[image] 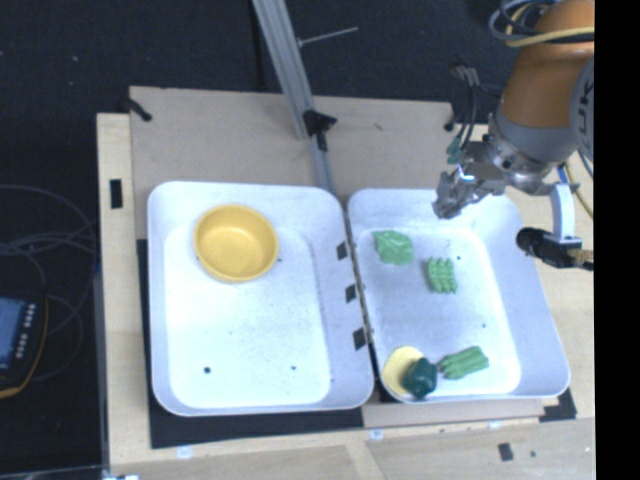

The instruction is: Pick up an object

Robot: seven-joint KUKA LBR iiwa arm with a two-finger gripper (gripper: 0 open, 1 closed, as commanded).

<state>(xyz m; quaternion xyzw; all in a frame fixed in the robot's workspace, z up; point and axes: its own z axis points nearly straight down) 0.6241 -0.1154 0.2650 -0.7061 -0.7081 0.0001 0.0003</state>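
My gripper (449,203) hangs over the far edge of the right bin (520,298), with nothing visible between its fingers. In that bin lie a light green block (394,247), a ridged green piece (441,274), a green oblong piece (464,362) and a dark green object (421,376) resting in a small yellow cup (399,365) at the near left corner. The light green block is nearest to the gripper, below and to its left. A yellow bowl (236,242) sits in the far part of the left bin (250,348).
A slanted metal post (285,53) rises behind the bins, reaching down to their shared divider (356,298). A black fitting (545,243) sticks in at the right bin's right rim. The arm's orange band (550,63) looms over the far right corner.
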